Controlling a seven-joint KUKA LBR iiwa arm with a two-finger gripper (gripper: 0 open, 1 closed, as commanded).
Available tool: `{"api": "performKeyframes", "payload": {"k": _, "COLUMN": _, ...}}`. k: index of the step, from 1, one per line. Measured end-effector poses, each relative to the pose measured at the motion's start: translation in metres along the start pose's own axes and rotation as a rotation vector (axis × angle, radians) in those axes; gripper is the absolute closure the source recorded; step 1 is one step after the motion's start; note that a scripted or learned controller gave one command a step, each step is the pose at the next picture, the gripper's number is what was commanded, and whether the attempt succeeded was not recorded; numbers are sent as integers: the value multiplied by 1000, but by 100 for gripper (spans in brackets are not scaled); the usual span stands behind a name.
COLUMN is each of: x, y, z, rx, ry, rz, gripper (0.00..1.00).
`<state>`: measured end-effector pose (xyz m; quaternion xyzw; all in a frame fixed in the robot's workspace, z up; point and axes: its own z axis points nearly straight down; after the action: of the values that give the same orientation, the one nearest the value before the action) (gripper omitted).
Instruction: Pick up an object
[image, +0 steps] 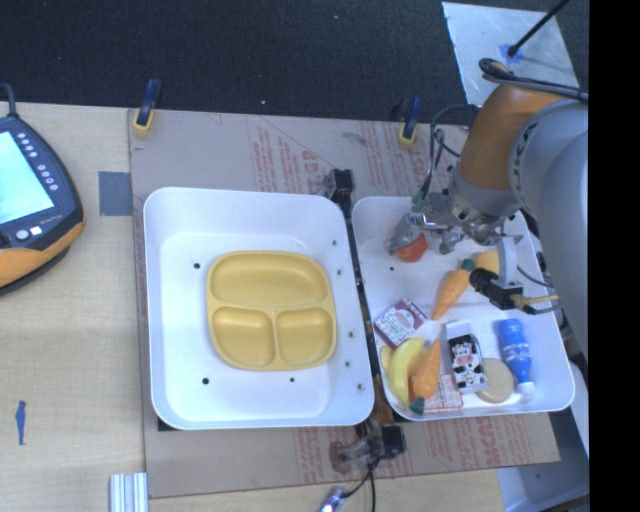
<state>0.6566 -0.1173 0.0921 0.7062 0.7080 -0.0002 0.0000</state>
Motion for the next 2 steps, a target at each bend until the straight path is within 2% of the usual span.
{"api": "performKeyframes", "payload": {"k": 1, "x": 18, "y": 0, "z": 0, "rx": 4, "ry": 1, "rz": -1, "gripper": 0}}
{"api": "performKeyframes", "payload": {"k": 2, "x": -16, "y": 0, "z": 0, "rx": 1, "ry": 0, "rz": 1, "gripper": 0}}
